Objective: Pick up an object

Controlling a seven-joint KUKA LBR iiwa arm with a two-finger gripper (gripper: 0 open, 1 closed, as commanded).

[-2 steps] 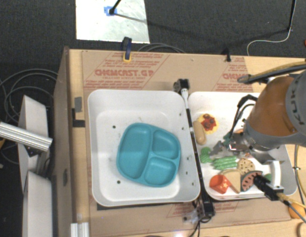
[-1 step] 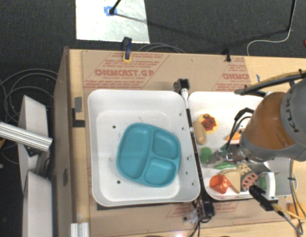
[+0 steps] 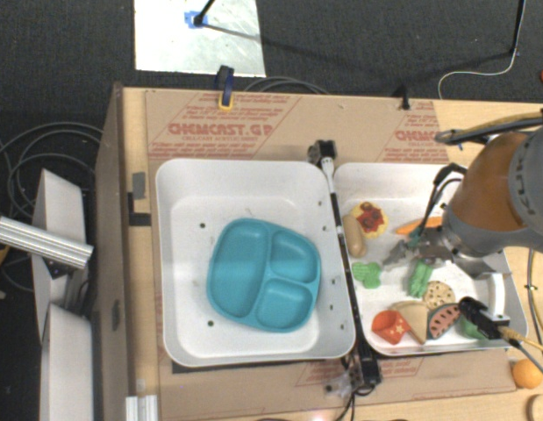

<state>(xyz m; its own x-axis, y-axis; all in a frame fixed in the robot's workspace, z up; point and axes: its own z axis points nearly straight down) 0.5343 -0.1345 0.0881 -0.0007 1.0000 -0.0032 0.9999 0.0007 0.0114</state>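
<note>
Two shallow white bins side by side on brown board-topped bench [image 3: 280,121].

L white bin [image 3: 179,235]: holds one teal plastic plate w/ three compartments [image 3: 264,274], lying flat, approx. centre, a bit nearer the R wall.

R white bin [image 3: 376,178]: crowded w/ small toy foods.
- Nr its L wall: tan sausage-shaped piece [image 3: 353,235], lengthwise along the divider.
- Just beside that, up and R: yellow round piece w/ red top [image 3: 370,218].
- Below those two: small light-green lumpy piece [image 3: 367,275].
- At front edge: red-orange pepper-like chunk [image 3: 389,326], touching pale tan wedge [image 3: 415,319].
- Next over: dark-red slice w/ brown rind [image 3: 443,321].
- Just behind the slice: round tan biscuit w/ dark specks [image 3: 439,292].
- Mid-bin: darker green stubby piece [image 3: 420,279], just below two-finger gripper [image 3: 416,253] in view. Touching or apart: can't tell.
- Behind gripper: orange carrot-like stick [image 3: 418,227], partly hidden by arm.

Gripper low over R bin, btwn carrot stick and darker green piece. Gripper width: can't tell, too blurred and partly covered by wrist.

Grey arm w/ orange band [image 3: 486,187] reaches in from R, over bin's far R part.
</note>
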